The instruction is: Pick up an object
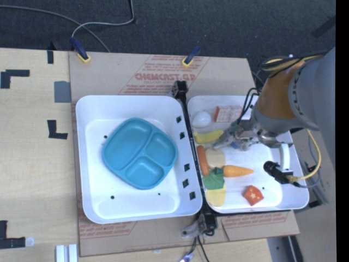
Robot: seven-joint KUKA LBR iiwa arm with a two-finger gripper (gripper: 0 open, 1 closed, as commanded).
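Grey arm with orange band reaching from the right over the right bin (297, 203) of toy food.

The gripper (232, 138) is seen low over the bin's middle, beside a yellow piece (209, 136); whether it is open or closed cannot be told. Around it are crowded a white egg (202, 119), a small red-and-white carton (226, 113) with unreadable print, a sausage (202, 159), a carrot (238, 171), a green piece (214, 180) and a red strawberry-like piece (252, 195). A blue divided plate (140, 153) is seen in the left bin (90, 111). "CHEMCAST" is printed in red on the cardboard (158, 75) under both bins, held by yellow clamps (82, 54).
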